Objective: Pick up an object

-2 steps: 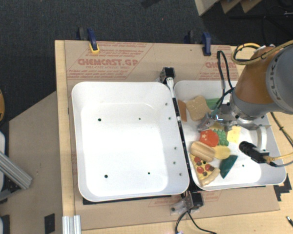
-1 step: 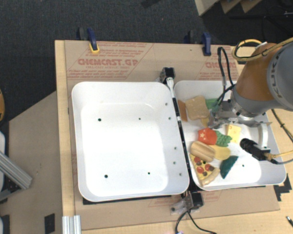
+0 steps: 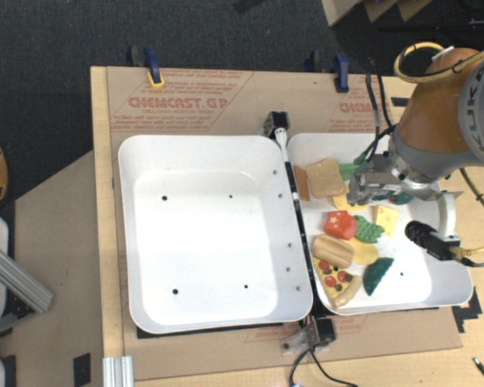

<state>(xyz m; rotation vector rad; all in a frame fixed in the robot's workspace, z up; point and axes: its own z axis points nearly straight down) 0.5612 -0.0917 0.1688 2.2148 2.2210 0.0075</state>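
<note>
Dark carpet surrounds a wooden bench (image 3: 105, 216) with red printed letters, and on it two shallow white bins stand side by side, touching along their inner walls. I take the right bin (image 3: 436, 293) as the landmark. To its left is the left bin (image 3: 202, 232). All the toy foods lie in the left half of the right bin: a tan bread slice (image 3: 324, 177) near the far left corner, a red tomato-like piece (image 3: 340, 224) closer to the middle, a green leafy piece (image 3: 369, 230) just beside it, a yellow cheese wedge (image 3: 385, 216) next to that, a bun or hot dog (image 3: 332, 251) below the red piece, a pizza slice (image 3: 337, 280) at the near left edge, and a dark green piece (image 3: 377, 275) just right of the pizza. The gripper (image 3: 377, 185) hangs over the far middle part of this bin, just right of the bread slice and above the cheese wedge and the red piece. From this view I cannot tell how it is set or whether it touches any food. The grey and orange arm (image 3: 440, 111) comes in over the bin's far right side.
</note>
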